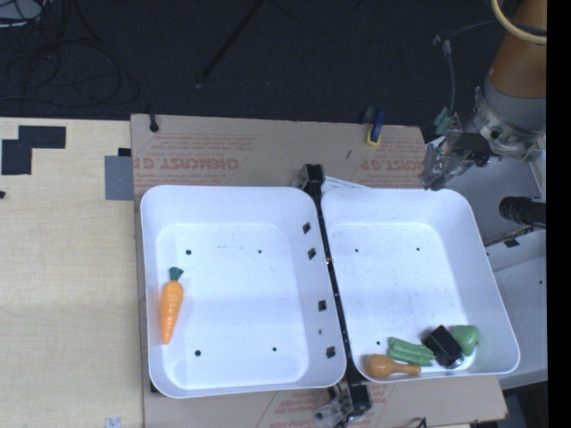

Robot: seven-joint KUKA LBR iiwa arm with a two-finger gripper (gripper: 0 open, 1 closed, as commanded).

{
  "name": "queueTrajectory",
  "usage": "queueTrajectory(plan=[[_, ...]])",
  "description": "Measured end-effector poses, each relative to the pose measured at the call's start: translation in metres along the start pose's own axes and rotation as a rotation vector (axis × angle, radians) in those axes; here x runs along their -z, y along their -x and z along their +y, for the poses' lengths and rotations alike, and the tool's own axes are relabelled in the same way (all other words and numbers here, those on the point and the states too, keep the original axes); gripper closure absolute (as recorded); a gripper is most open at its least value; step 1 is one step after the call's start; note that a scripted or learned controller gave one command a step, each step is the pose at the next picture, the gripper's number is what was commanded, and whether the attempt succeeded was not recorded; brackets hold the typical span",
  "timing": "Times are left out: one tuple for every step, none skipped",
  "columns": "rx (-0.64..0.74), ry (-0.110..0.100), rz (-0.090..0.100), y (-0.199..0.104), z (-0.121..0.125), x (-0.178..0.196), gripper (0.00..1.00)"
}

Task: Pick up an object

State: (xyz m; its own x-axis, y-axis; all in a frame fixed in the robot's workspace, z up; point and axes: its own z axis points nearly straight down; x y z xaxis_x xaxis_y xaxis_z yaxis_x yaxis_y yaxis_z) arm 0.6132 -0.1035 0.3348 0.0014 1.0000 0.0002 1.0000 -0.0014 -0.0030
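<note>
Hand point(439, 169) above right bin's point(482, 239) rim

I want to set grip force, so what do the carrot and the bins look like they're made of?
The carrot looks like moulded plastic, a toy: uniform orange body, flat green top, smooth matte surface. The left bin and the right bin look like thin, formed white plastic, judging by rounded corners and a soft sheen. The view cannot confirm either material.

arm point(517, 52): enters from upper right, wrist angled down-left | gripper point(439, 166): raised, tips pointing down
</note>
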Motion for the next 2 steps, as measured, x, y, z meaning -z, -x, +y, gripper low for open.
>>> queueTrajectory(plan=[[0.004, -0.001, 0.001, -0.025, -0.01, 0.012, 1.0], [0.006, 0.003, 0.0, -0.077, 0.018, 0.013, 1.0]])
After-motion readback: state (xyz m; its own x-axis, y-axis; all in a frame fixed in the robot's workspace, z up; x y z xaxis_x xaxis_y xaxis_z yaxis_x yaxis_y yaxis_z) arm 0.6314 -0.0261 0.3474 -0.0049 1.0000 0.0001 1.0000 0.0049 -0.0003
